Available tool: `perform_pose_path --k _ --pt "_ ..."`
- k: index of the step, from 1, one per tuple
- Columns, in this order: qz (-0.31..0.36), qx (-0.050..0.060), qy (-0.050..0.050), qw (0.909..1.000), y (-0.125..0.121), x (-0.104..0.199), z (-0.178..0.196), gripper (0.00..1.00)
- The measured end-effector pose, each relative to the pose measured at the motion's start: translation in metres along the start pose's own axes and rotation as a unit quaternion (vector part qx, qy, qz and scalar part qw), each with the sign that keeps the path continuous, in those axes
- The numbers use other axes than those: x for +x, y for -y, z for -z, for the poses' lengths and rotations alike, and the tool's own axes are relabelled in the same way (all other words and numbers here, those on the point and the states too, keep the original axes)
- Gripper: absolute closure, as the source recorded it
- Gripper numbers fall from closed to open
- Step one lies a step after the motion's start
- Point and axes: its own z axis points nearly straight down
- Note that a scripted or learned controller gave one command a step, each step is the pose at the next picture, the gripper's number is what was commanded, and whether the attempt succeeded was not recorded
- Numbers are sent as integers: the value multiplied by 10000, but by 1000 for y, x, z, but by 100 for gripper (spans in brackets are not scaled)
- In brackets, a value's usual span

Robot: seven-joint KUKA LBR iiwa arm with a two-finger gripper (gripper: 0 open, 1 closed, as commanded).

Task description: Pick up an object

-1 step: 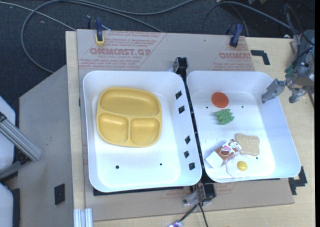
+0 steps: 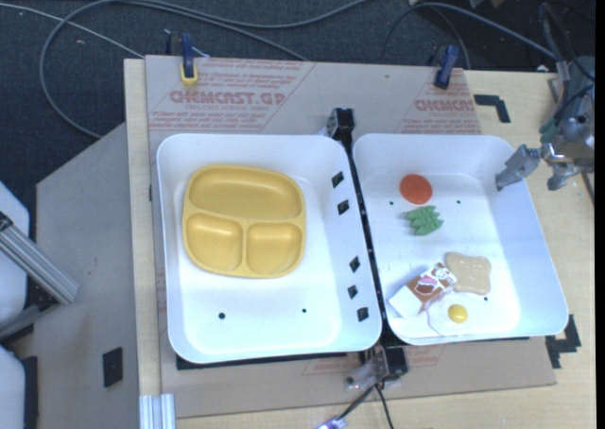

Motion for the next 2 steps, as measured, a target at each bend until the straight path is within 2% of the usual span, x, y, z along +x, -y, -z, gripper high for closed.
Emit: perform_pose_path --k 2 --pt "-3 27 -12 10000 8 -8 -112 0"
